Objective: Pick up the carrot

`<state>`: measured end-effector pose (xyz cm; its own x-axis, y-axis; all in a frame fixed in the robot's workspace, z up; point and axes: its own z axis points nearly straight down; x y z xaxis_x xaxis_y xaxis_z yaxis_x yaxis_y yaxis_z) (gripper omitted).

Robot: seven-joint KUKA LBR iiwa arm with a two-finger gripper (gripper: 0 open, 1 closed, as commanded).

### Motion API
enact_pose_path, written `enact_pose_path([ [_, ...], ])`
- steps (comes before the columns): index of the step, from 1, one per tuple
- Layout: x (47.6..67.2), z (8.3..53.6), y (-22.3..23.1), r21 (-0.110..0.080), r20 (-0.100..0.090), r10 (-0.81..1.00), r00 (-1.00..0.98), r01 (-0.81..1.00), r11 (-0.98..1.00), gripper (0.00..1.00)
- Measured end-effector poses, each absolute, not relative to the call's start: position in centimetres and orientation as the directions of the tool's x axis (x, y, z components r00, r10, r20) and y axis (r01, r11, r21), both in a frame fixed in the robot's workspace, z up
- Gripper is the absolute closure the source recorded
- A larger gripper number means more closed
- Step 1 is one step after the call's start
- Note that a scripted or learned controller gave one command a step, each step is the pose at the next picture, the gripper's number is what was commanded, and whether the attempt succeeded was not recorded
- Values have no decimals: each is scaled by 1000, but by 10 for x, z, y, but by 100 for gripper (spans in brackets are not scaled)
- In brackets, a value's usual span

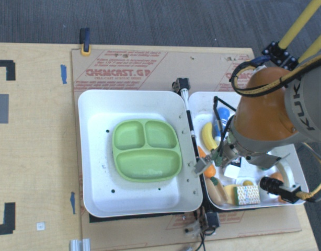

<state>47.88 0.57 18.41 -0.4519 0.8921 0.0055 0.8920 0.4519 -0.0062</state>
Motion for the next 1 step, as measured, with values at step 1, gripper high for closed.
enact_pose_path([
  [1,495,184,-3,2,-2,980,-197,980,197,0],
])
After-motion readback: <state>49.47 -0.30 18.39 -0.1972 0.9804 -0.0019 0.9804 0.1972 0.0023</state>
